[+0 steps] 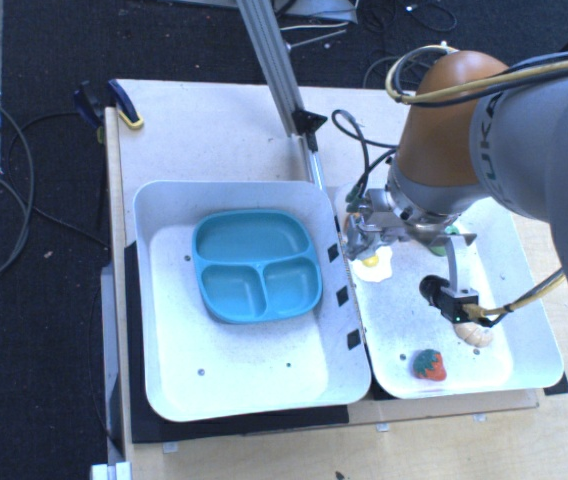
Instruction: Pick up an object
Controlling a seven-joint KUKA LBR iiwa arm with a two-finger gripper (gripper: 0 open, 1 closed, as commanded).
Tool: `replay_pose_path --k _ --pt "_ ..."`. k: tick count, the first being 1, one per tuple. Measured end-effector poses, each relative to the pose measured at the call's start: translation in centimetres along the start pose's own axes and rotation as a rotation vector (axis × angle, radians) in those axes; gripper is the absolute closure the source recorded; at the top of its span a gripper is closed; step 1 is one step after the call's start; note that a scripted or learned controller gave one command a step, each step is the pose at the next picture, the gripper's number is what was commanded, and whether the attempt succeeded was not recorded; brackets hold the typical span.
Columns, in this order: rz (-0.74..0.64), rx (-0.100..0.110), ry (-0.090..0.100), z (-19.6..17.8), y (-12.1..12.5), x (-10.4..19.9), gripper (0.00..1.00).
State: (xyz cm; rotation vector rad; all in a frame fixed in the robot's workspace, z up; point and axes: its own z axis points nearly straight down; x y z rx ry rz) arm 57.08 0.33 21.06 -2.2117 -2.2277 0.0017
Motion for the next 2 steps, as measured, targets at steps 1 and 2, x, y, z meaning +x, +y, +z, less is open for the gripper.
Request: replay_pose_path --k 1,2 --pt "-0.001 0.0 0.0 0.1 -0.9 4.4 1.0" --pt "-0.001 0.0 0.001 -0.8 -2.8 8.9 1.0"
